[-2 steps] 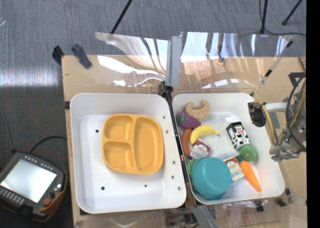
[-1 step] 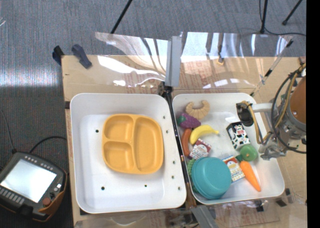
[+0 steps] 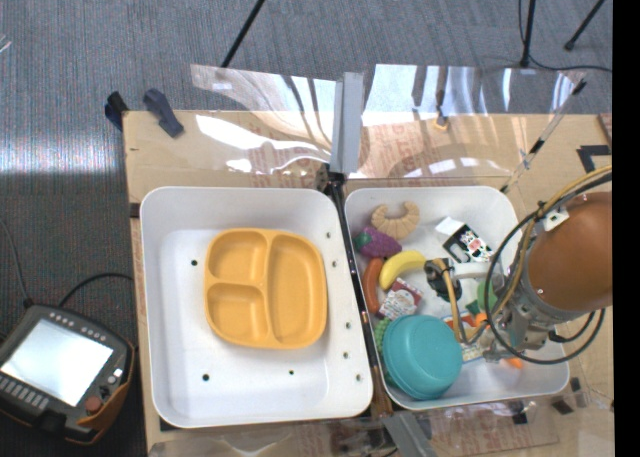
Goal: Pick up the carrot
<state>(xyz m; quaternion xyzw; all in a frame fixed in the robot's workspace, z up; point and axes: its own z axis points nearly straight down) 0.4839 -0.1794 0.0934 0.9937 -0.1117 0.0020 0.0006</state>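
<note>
We're seeing gripper (image 3: 478, 341) sitting lower right, beside teal bowl (image 3: 422, 356); finger state can't tell. Carrot (image 3: 372, 285) lying center-right, by banana (image 3: 402, 266).

Bright daylight streaks the clear panel (image 3: 400, 125) behind the bins with glare; the white left bin (image 3: 170, 215) is nearly overexposed, and the picture is slightly soft

- Yellow divided plate (image 3: 266, 288) in the left bin (image 3: 170, 385).
- Teal bowl (image 3: 423, 356), banana (image 3: 402, 266), croissant (image 3: 395, 219) and purple grapes (image 3: 377, 242) in the right bin (image 3: 490, 199).
</note>
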